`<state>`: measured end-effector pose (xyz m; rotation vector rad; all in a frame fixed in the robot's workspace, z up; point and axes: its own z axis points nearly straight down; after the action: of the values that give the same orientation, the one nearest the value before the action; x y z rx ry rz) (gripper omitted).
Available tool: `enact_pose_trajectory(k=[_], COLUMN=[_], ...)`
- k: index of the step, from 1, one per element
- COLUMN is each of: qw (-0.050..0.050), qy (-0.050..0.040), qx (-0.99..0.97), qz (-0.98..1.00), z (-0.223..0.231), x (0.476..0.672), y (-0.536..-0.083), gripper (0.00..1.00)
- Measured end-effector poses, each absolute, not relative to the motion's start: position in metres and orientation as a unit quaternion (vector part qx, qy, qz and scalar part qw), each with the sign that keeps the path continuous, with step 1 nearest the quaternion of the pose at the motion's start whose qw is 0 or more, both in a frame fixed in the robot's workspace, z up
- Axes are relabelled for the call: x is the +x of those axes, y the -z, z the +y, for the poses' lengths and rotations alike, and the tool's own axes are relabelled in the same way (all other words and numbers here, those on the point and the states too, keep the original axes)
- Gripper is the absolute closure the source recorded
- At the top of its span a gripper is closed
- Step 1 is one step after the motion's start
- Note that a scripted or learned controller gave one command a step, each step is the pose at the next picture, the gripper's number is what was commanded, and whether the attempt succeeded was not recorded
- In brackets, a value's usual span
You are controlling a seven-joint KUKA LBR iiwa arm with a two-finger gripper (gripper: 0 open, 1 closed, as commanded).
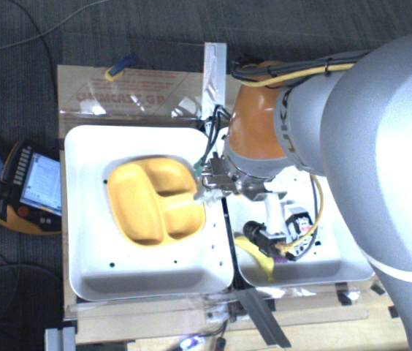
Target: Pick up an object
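On the bench [155, 317] the two white bins sit side by side, and the grey arm [367, 123] reaches in from the right, its orange band [253, 130] above the wall the bins share. The claw [215, 180] hangs under the wrist right at that shared wall, toward its far half. The wrist hides most of it, so I cannot tell whether it stands wide or narrow, and nothing can be seen held in it. A yellow dish [144, 199], divided into compartments, lies in the middle of the left bin [82, 218]. Its right rim comes up just beside the claw, on the claw's left side, and whether the two touch cannot be told from this angle. In the right bin [337, 269] a yellow curved thing [258, 257] lies near the front wall, close to the shared wall and nearer the camera than the claw, partly covered by the robot's own parts. On the carpet to the left of the bench, a handheld control unit [34, 189] with a lit screen rests well apart from the bins.
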<state>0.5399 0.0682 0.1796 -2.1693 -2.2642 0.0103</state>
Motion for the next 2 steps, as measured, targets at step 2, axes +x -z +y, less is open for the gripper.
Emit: enact_pose_trajectory(k=[2], qw=[0.002], qy=[-0.0037], qx=[-0.731], qz=[-0.683], z=[0.067], x=[0.484], y=[-0.214], gripper=[1.0])
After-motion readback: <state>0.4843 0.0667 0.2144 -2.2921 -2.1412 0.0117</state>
